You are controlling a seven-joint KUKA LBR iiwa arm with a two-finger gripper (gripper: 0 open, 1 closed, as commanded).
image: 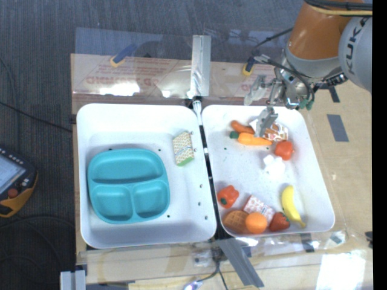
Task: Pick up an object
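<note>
- The arm (329, 29) reaches in from the far right, and its gripper (266, 121) hangs over the far part of the right bin (314, 162).
- The gripper fingers point down just above a carrot (254, 140); whether they are spread or pressed together I cannot tell, since they blur against the things below.
- Nothing shows clearly between the fingers.
- Just beside the carrot, to the far left, lies a second, smaller carrot-like piece (242, 127); to the right sits a red and white item (277, 132), perhaps a packet.
- A tomato (284, 150) sits near that, with a white lump (274, 165) just nearer.
- At the near end of the right bin: a red pepper (227, 196), a brown roll (236, 221), an orange (256, 223), a banana (292, 205) and a red fruit (279, 222).
- The left bin (97, 116) holds a teal tray (128, 184) and, at its far right, a sponge (182, 148).
</note>
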